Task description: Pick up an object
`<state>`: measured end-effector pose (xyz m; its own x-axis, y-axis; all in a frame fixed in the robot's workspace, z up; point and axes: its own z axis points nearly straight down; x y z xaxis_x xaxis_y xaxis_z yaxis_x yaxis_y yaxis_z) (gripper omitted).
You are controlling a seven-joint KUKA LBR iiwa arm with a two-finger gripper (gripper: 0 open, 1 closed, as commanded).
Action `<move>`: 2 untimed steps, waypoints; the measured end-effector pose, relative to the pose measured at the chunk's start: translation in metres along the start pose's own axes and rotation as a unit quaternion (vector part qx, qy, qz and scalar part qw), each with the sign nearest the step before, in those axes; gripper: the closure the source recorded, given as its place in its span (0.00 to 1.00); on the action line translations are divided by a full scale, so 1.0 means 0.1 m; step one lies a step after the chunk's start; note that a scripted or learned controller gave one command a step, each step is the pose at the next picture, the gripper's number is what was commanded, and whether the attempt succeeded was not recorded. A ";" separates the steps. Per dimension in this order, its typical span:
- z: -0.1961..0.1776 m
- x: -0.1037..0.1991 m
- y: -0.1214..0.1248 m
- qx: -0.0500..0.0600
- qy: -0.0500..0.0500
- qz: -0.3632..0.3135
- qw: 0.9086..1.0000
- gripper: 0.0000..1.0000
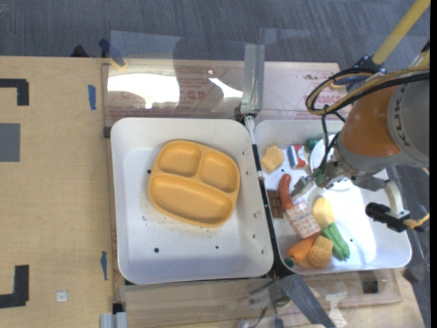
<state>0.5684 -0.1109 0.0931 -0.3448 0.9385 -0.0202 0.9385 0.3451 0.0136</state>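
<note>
My fingers (305, 187) hang by the sausage (285, 187), its length running up-down; their spread I cannot tell.

Bench (48, 183): tan board surface with black corner marks and blue tape bits on its left part. Two shallow white bins sit directly on it, side by side and touching: left bin (130, 251) and right bin (392, 248). Clear plastic sheet (177, 87) lies behind the bins.
</note>
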 end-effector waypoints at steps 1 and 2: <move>0.05 0.06 0.14 0.004 0.008 0.009 1.000 0.00; 0.05 -0.21 0.33 0.024 0.023 -0.101 0.994 0.00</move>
<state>0.6065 -0.1189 0.0888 -0.5251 0.8506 0.0275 0.8499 0.5258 -0.0348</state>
